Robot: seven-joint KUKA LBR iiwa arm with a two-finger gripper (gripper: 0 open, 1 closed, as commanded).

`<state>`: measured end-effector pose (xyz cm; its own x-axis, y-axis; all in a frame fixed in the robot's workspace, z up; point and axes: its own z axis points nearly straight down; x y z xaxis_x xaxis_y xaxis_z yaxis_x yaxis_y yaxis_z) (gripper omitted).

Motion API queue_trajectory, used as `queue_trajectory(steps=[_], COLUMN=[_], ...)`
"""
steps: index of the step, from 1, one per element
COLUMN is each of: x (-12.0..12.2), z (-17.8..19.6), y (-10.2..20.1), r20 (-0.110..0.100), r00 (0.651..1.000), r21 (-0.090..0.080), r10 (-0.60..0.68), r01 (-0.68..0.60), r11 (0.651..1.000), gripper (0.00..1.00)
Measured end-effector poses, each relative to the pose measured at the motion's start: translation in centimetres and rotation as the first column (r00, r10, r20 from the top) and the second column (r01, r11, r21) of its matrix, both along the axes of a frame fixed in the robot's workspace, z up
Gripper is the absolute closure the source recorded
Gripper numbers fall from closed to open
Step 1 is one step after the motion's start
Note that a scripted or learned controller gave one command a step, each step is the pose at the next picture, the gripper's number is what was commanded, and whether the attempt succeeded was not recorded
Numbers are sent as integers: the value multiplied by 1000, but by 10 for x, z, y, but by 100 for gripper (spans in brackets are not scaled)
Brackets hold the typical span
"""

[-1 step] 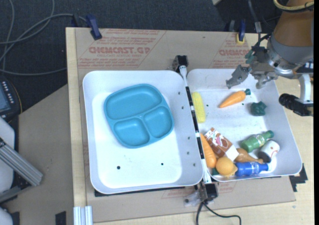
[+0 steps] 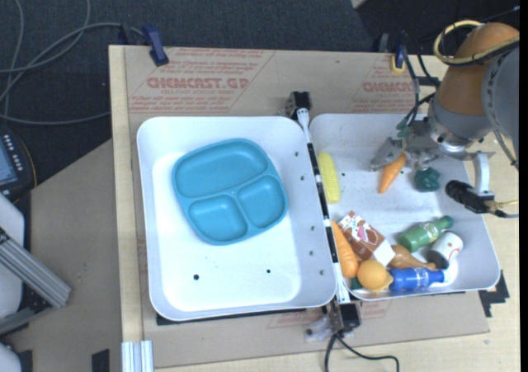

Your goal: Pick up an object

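Observation:
My gripper (image 2: 403,156) hangs over the upper part of the right bin (image 2: 355,135). An orange toy carrot (image 2: 390,175) slants down and to the left from between its grey fingers (image 2: 386,153), its top end caught in the shut grip. The arm's grey wrist and orange band rise to the right of it. A small teal object (image 2: 426,179) lies on the bin floor just right of the carrot.
A yellow corn cob (image 2: 329,176) lies along the right bin's left wall. Several toys crowd its front: a second carrot (image 2: 346,253), a snack packet (image 2: 363,234), an orange (image 2: 373,274), a green bottle (image 2: 422,234), a blue bottle (image 2: 417,280). A blue divided plate (image 2: 231,190) sits in the left bin (image 2: 165,280).

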<state>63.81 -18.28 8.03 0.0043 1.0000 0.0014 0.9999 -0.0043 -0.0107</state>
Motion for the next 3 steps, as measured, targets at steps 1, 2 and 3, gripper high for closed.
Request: queue_trajectory(steps=[1,2,3], x=[4,-62,-41], z=[21,9,111], y=[2,50,144], r20=[15,21,23], r00=[1000,1000,1000], r21=[-3,-4,2], r10=[4,4,15], r01=[-4,-4,-15], r11=[1000,1000,1000], gripper=[100,100,100])
